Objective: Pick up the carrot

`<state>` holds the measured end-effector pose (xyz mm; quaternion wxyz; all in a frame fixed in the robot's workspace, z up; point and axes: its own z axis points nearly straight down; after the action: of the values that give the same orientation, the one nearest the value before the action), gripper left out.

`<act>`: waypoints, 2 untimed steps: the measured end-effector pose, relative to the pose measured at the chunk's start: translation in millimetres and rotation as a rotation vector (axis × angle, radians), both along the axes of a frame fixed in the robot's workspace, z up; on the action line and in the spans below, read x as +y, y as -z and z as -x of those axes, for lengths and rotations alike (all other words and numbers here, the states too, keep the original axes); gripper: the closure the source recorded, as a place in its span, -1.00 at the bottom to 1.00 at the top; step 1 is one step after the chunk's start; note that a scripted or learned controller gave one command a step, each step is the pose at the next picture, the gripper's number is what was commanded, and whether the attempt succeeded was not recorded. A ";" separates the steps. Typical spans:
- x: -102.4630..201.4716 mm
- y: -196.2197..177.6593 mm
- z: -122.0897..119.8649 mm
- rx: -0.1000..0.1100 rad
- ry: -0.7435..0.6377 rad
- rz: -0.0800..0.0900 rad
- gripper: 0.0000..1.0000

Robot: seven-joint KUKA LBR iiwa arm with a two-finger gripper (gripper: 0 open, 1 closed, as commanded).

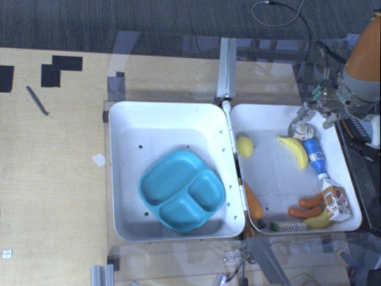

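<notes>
The carrot [253, 203] is a short orange piece lying against the left wall of the right bin [271, 177], near its front left corner. My gripper [315, 117] hangs over the far right part of that bin, above the cap end of a blue bottle [314, 152]. Its two fingers stand spread apart with nothing between them. The carrot lies far from the gripper, down and to the left across the bin.
The right bin also holds a lemon [244, 146], a banana [296, 149], two reddish sausages [307, 207], a small yellow fruit [318, 221] and a printed packet [336, 201]. A blue divided plate [182, 190] lies in the left bin [128, 159].
</notes>
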<state>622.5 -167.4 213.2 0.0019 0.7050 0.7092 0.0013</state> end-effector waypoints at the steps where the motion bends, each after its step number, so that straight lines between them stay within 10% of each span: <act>1: 21.7 112.5 39.5 -0.012 0.080 -0.001 -1.00; 2: -13.8 91.2 17.5 -0.003 -0.143 -0.002 -1.00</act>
<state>605.0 -181.2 122.1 0.0021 0.6523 0.7579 0.0032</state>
